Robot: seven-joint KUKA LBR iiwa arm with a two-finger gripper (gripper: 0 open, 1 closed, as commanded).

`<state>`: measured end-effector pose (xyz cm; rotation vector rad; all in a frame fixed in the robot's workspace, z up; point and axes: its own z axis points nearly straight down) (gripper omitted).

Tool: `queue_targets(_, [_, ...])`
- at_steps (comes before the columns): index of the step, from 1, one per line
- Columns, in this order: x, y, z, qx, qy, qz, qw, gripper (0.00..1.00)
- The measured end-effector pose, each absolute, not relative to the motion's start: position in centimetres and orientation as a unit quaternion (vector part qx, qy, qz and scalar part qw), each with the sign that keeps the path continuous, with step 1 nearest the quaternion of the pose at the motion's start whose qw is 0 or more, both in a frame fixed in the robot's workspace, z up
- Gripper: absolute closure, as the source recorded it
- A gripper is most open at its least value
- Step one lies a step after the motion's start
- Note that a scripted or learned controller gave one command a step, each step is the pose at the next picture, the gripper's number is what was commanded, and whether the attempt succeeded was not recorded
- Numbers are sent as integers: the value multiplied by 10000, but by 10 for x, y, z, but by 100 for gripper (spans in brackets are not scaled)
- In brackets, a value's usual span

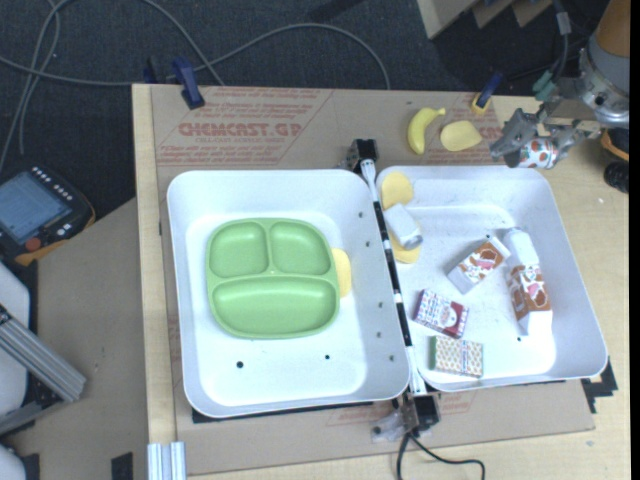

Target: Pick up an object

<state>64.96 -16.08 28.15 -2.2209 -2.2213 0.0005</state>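
Figure: oblique overhead view of the bench as I saw it from the remote station. Two shallow white bins sat side by side on a brown board. The left bin [190, 268] held a green divided plate [270, 278] with three compartments (two small ones above, one wide one below), and a small yellow piece [343, 271] lay against the plate's right edge.

The right bin [570, 298] held the loose items. Near its upper left corner I saw a pale yellow piece [397, 185], a grey-white cylinder [405, 230] just below it, and another yellow piece [407, 253] touching the cylinder's lower side. Toward the centre lay a small white carton with a red print [477, 265]; to its right a longer red-and-white carton [527, 293] lay lengthwise. Lower down were a dark red packet [441, 314] and, just below it, a patterned tan packet [458, 357].

Outside the bins, a yellow banana [423, 128] and a yellow rounded piece [460, 135] rested on the board above the right bin.

The gripper [530, 146] stood at the upper right of the frame, above the right bin's far rim, its fingers clenched on a small red-and-white object [541, 153].
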Motion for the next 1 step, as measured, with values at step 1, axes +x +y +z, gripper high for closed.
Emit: queue_targets(1, [601, -196, 158, -7072, -7071, 6, 4, 0])
